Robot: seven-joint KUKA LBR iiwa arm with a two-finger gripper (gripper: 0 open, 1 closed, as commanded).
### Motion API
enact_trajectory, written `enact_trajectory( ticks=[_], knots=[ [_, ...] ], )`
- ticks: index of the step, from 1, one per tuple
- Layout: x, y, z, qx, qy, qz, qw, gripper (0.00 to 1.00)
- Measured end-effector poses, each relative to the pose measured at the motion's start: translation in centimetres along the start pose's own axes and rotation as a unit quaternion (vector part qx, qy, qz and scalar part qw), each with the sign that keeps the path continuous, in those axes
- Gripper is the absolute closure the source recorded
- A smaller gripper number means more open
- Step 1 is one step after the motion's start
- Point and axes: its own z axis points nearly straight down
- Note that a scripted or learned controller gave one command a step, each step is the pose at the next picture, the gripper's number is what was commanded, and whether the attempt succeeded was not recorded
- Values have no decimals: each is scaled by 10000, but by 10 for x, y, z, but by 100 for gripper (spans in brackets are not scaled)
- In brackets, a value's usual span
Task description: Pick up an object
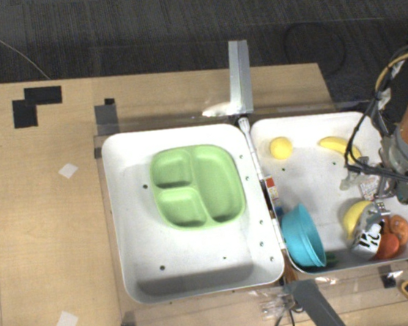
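Camera view: gripper [375, 207] low over right bin [306, 183], lower right of frame, finger state not discernible; banana [356, 215] just beside, tomato [394, 235] near; green tray [196, 185] in left bin [130, 219].

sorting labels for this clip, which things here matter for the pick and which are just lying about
In play:
gripper
banana just beside it
orange fruit
black-and-white item

Lying about:
green divided tray in the left bin
blue bowl
yellow ball
second banana
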Motion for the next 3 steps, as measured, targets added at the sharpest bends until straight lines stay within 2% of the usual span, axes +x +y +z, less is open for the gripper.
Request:
enact_trajectory(
  ticks=[1,2,3],
  knots=[
    [-8,-37,76,23,-127,-260,9996,0],
    [-9,-32,80,28,-168,-949,9953,0],
    [-13,-38,81,71,-160,-2439,9696,0]
  ],
)
